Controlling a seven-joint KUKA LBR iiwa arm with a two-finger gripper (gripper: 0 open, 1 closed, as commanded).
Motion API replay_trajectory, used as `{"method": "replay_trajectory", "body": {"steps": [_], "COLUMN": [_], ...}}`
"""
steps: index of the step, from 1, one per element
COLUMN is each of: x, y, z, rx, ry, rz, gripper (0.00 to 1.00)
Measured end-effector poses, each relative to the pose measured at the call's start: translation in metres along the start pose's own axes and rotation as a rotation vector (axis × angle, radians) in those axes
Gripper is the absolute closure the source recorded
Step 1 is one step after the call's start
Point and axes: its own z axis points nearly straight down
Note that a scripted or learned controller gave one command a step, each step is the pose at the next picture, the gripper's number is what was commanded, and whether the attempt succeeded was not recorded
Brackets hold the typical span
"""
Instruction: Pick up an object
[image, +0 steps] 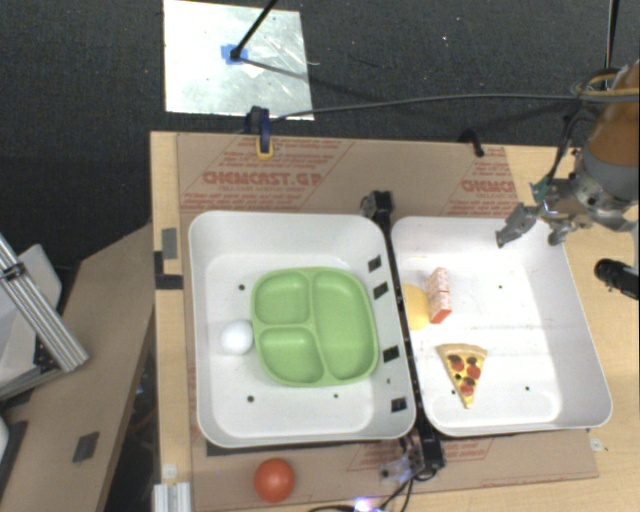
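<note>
Gripper (536, 226) open — above right bin (575, 330)

"CHEMCAST GP" printed red on board (262, 170)

tray (315, 325) in left bin (215, 250) | pizza slice (464, 369) in right bin (570, 330)

We see the arm (612, 140) at 2 o'clock in the camera view. Its body is grey, with an orange-tan band above the wrist and a paler grey collar below that. Dark cables run down beside the upper casing. The gripper (535, 224) is grey metal, made of small blocky parts; one finger (512, 230) is a short, tapered grey piece, darker at its tip. We cannot make out screws or markings at this resolution; the casing edges are blurred.
</note>
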Motion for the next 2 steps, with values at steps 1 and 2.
{"method": "replay_trajectory", "body": {"steps": [1,2], "x": [0.001,0.004], "y": [0.002,0.001], "z": [0.062,0.125], "rx": [0.004,0.004], "ry": [0.001,0.001], "rz": [0.0,-0.002], "gripper": [0.0,0.0]}}
